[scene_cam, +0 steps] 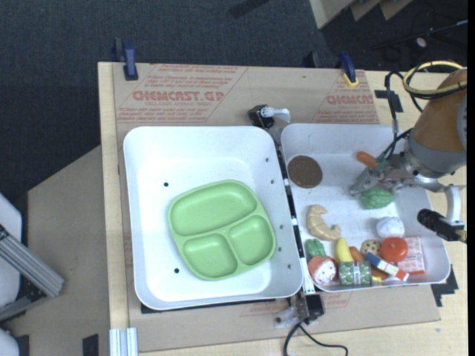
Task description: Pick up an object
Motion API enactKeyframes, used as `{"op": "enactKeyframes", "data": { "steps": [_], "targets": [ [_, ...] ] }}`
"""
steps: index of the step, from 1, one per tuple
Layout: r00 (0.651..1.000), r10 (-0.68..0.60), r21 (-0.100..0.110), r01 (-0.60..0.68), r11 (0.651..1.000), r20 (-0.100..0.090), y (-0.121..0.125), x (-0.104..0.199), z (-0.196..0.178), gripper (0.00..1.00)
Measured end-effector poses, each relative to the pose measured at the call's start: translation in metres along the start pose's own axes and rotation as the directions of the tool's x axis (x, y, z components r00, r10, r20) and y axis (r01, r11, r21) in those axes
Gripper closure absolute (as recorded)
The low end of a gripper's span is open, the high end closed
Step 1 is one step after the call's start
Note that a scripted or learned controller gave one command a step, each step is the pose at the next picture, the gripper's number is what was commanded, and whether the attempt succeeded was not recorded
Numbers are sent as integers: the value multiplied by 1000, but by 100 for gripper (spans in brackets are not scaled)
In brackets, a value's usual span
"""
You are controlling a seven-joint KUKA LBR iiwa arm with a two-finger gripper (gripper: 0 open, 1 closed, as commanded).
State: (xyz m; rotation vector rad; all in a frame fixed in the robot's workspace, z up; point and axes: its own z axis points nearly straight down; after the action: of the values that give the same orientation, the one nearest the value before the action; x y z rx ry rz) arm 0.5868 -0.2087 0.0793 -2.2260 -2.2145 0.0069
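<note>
- The arm (439,128) is cut off by the right edge.
- The gripper (375,180) hides part of the green toy (378,197); finger state unclear.

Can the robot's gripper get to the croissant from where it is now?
Probably yes. The croissant lies by itself on bare floor of the right bin, nothing on top. The gripper hovers close by over the green broccoli-like piece in the same bin.

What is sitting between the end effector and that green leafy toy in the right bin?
Nothing visible. The end effector hangs right at the upper edge of the green leafy toy, with no other item between them. The orange carrot lies just behind it, and the white ball lies nearer the camera, both off to the sides.
</note>
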Motion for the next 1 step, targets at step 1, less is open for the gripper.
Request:
{"op": "enactKeyframes", "data": {
  "steps": [1],
  "targets": [
    [1000, -4, -7, 4, 1000, 0, 2, 3, -16, 100]
  ]
}}
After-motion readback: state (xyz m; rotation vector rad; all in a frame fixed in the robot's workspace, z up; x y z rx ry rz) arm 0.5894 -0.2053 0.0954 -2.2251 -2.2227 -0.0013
